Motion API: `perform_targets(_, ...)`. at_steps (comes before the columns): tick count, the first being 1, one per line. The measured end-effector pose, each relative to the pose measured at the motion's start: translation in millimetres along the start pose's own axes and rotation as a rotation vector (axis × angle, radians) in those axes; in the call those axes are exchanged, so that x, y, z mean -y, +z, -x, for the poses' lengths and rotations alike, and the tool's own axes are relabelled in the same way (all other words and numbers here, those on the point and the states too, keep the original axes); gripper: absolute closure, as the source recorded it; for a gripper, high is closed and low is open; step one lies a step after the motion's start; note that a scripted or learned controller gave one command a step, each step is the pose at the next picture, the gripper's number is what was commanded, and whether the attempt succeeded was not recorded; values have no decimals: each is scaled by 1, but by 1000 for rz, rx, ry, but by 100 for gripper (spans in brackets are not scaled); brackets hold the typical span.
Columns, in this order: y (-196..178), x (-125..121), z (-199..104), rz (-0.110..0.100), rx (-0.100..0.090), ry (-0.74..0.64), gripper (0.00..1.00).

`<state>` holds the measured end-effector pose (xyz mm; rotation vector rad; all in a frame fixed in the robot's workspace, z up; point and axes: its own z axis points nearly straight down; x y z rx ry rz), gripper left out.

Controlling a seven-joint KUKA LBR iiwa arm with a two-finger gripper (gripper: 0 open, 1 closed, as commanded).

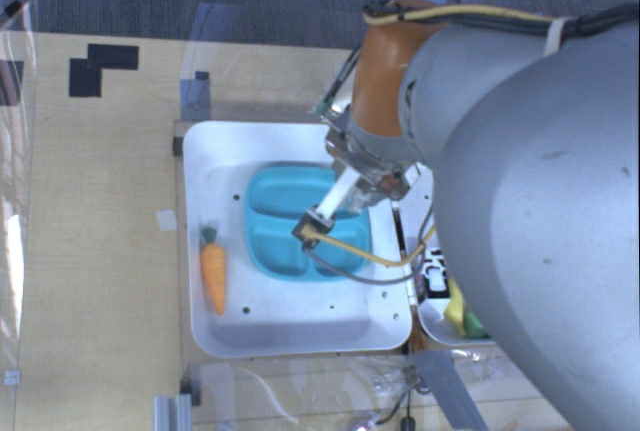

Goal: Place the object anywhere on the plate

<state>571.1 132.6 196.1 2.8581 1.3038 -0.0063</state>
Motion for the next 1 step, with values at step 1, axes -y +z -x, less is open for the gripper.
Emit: perform_targets(1, 0, 0, 0, 0, 0, -1, 0)
